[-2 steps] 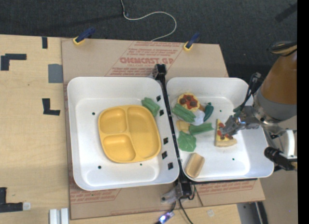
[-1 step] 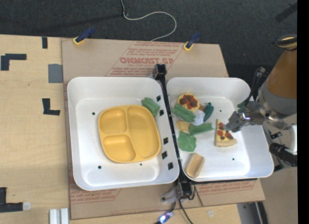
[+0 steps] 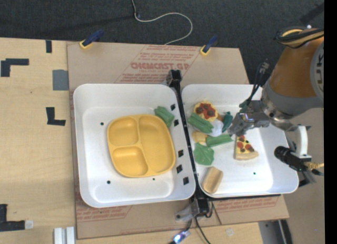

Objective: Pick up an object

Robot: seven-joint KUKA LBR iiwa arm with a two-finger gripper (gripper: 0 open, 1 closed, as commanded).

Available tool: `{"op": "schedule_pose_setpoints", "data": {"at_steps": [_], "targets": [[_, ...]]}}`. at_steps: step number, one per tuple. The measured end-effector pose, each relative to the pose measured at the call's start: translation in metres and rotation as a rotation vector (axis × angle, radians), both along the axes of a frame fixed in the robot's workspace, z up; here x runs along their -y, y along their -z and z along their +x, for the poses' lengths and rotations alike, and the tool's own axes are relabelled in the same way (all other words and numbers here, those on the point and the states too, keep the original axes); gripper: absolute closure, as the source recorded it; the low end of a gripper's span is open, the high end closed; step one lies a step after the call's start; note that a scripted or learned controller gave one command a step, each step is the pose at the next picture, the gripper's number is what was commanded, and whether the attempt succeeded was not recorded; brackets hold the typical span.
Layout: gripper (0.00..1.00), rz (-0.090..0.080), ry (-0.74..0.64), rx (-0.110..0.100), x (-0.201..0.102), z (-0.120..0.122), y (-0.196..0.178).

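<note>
end effector (image 3: pixel 243 122) hangs low over the right bin (image 3: pixel 274 182), grip state unclear; pizza slice (image 3: pixel 245 149) lies just below it, toward the bin's front edge.

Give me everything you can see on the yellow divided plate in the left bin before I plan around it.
The yellow divided plate looks like smooth moulded plastic, rounded-square, with three compartments: two smaller ones and one long one along its right side. All three look bare. It lies flat, turned at a slight angle, in the middle of the left bin floor. A green toy piece sits at its upper right corner, at or over the rim; contact is unclear.
</note>
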State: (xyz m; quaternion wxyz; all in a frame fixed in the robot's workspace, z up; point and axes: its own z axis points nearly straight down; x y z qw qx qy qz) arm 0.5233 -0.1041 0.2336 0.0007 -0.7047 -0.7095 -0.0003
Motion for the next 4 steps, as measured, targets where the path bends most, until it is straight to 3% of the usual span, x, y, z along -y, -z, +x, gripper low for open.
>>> {"op": "schedule_pose_setpoints", "data": {"at_steps": [1,2,3,4], "targets": [[1.0,0.0,-0.001,-0.001,-0.057,0.008,-0.001],[1.0,0.0,-0.001,-0.001,-0.117,0.031,0.002],[1.0,-0.003,0.004,-0.002,-0.144,0.04,0.015],[1.0,-0.001,0.005,0.0,-0.147,0.055,0.004]]}}
